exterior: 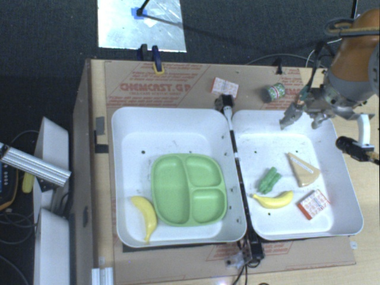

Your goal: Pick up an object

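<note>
While two yellow plastic bananas (pixel 274 200) (pixel 145 216) lie low in frame, the two-finger gripper (pixel 305 117) hangs upper right, fingers spread, holding nothing.

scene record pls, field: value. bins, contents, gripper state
left bin: green divided plate, banana at the plate's lower left
right bin: green toy, second banana, tan wedge, red-and-white packet
outside bins: small green can and a paper tag on the brown board behind the bins
gripper: above the right bin's far edge, fingers apart, nothing between them
task status: no object picked up yet
</note>
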{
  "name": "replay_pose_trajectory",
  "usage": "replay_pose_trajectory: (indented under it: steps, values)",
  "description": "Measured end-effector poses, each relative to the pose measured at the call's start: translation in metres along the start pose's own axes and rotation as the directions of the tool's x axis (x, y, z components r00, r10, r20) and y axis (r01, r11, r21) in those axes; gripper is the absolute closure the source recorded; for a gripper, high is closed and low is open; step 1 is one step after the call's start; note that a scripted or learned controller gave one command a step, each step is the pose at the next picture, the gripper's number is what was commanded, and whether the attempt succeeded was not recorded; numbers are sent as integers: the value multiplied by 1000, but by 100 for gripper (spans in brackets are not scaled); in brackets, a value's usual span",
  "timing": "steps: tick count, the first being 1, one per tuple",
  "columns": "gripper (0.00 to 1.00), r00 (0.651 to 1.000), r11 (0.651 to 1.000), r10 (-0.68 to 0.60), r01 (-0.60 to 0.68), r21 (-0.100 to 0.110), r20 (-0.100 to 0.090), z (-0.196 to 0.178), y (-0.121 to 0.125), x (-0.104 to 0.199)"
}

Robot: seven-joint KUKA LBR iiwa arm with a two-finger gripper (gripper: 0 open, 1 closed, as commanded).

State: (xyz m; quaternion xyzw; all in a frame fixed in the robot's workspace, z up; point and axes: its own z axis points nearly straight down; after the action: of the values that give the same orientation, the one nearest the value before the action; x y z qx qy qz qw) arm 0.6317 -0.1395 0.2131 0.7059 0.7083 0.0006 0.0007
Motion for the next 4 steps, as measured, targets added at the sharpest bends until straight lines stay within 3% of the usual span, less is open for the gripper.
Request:
replay_pose_trajectory:
  steps: [1,2,3,4]
  values:
    - [0,1000,1000,2,-2,1,0,129,-68,34]
    - [0,1000,1000,3,-3,2,0,129,-109,34]
    - [0,1000,1000,3,-3,2,0,129,-121,15]
    - [100,1000,1000,1,-1,-1,-1,118,-120,16]
